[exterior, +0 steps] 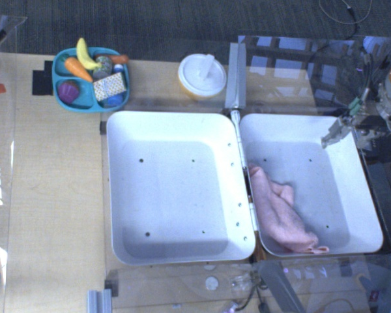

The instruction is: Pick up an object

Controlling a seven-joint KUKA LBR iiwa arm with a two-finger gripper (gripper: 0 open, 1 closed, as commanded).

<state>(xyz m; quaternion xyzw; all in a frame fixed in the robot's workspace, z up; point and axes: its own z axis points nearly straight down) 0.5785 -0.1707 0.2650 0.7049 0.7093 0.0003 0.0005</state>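
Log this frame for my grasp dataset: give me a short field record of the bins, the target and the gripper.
left bin: white, shallow
right bin: holds pink cloth
pink cloth: crumpled, against the bin's left wall, near front
gripper: above right bin's back right corner, apart from cloth
bench extras: blue toy tray, white lidded cup

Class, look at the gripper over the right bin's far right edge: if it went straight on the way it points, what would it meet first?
The gripper points down and leftward, so it would probably meet the right bin's bare floor first, short of the pink cloth; depth is uncertain.
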